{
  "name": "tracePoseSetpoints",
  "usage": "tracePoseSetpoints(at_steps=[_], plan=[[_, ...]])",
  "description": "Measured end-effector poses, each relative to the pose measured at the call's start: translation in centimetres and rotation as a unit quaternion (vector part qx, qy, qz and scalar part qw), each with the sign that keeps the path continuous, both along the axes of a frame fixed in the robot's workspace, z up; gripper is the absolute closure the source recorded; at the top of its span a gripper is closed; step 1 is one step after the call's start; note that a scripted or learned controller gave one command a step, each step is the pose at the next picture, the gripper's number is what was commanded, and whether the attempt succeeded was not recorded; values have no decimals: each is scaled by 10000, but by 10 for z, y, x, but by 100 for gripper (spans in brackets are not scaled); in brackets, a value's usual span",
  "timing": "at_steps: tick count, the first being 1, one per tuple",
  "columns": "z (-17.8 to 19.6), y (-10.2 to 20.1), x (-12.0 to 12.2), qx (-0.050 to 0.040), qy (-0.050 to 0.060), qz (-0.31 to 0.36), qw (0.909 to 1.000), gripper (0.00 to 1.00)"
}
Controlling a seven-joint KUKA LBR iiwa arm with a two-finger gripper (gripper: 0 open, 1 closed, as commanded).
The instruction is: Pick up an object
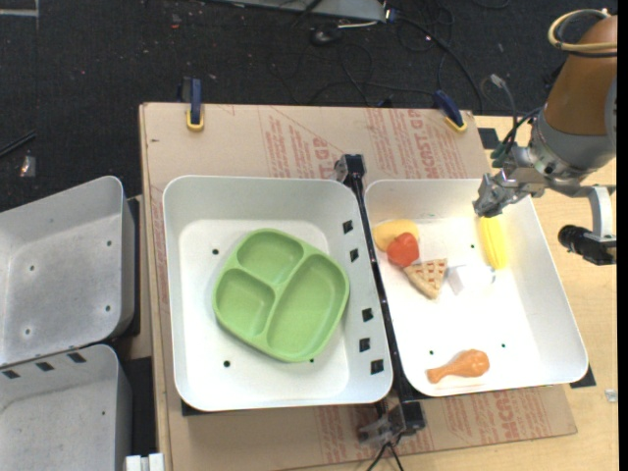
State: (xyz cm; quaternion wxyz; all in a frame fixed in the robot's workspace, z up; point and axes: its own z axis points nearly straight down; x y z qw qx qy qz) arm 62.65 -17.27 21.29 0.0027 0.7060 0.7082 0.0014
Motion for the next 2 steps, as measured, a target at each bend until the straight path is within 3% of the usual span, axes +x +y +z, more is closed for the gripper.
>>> tracePoseSetpoints(at_steps=[2], plan=[[17,113,-29,17,35,20,10000,100]])
